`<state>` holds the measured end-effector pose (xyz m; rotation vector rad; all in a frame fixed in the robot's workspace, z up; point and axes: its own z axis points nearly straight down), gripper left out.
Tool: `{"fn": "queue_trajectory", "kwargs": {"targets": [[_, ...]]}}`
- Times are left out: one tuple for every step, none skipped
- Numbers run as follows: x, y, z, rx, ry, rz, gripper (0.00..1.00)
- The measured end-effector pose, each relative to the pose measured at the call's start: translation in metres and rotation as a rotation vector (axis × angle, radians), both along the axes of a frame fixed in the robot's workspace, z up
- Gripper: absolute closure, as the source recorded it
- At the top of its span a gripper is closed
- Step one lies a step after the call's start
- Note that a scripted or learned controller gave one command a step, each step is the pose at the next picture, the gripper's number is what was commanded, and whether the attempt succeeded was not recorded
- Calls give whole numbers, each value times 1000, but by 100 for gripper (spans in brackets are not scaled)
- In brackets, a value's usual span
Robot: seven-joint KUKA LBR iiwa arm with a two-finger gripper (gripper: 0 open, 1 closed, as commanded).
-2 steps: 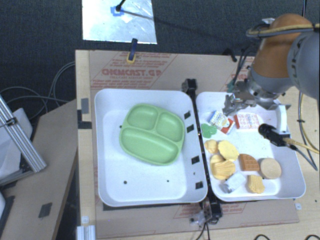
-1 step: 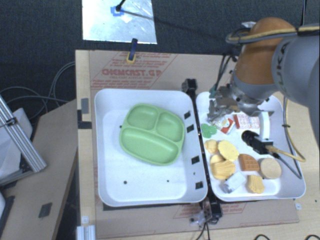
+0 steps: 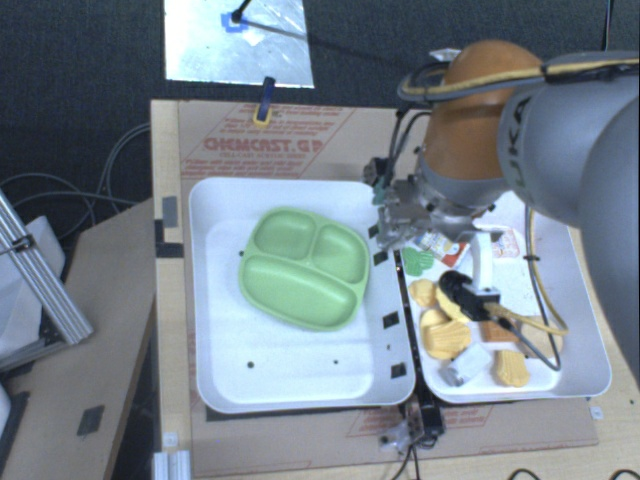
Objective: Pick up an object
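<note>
Yellow food pieces (image 3: 445,336) and other small objects lie jumbled in the right bin (image 3: 585,368), none of them lifted, so the pick looks not yet made. The arm's wrist (image 3: 455,178) hangs over that bin's near-left corner; the gripper's state cannot be told. The left bin (image 3: 215,298) holds a green tray (image 3: 305,268). Both bins sit on cardboard (image 3: 260,143) on the bench; cables trail at left.

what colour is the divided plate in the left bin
Light green; the divided plate shows plainly in the camera view.
</note>
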<state>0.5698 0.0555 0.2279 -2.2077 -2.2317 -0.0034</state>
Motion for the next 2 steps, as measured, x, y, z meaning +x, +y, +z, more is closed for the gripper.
{"fn": "queue_trajectory", "kwargs": {"targets": [[4,-7,-12,-4,0,-10,100],[-3,-6,-9,-3,0,-11,100]]}}
